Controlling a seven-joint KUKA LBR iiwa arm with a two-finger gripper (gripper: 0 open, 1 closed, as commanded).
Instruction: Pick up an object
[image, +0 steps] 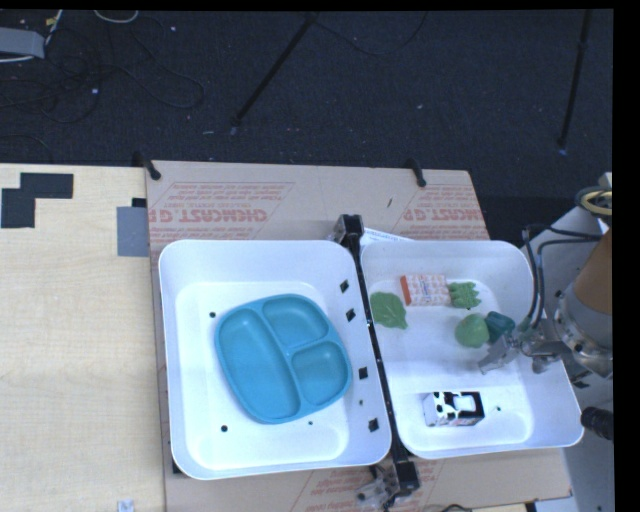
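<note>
Hand (507, 352) low in right bin (545, 425) near its right wall, beside teal block (500, 324) and green ball (472, 331); open or closed, cannot tell. Blue divided plate (281, 357) in left bin (190, 380).

Green lump (472, 331) – perhaps a toy – lies in right bin (545, 420).

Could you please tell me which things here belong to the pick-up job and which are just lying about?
Job: tool; right bin items: green leaf, orange-and-white packet, green ball, teal piece, black-and-white toy.

Lying about: left bin, blue divided plate, cardboard sheet.
</note>
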